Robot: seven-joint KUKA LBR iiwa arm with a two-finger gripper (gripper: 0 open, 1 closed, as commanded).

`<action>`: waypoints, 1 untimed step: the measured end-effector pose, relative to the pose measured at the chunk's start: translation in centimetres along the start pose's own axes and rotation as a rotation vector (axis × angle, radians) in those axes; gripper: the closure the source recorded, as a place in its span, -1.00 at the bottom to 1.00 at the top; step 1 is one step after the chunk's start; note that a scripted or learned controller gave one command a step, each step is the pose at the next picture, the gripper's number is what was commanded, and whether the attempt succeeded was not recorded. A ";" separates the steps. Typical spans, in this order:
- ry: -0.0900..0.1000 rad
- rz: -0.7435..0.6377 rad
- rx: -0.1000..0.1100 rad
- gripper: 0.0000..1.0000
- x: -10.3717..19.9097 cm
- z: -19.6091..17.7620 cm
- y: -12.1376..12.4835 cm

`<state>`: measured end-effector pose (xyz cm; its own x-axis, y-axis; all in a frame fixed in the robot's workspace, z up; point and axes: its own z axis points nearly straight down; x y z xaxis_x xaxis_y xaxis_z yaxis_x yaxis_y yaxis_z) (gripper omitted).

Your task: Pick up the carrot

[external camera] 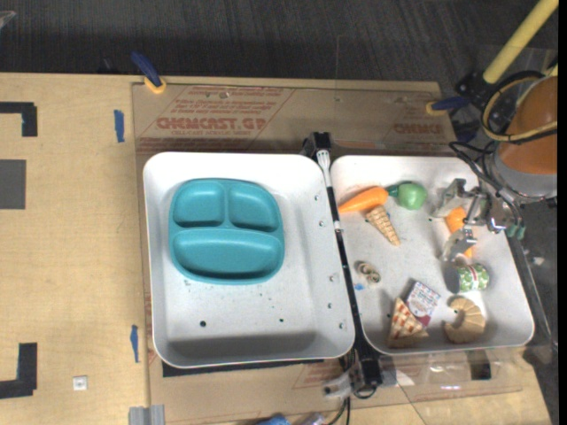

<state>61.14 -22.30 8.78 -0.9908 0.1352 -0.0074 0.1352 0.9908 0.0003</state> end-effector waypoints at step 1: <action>-0.015 -0.002 0.002 1.00 -0.5 -1.5 0.1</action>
<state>61.64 -22.25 10.33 -0.9909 0.1329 -0.0228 0.1330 0.9911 -0.0018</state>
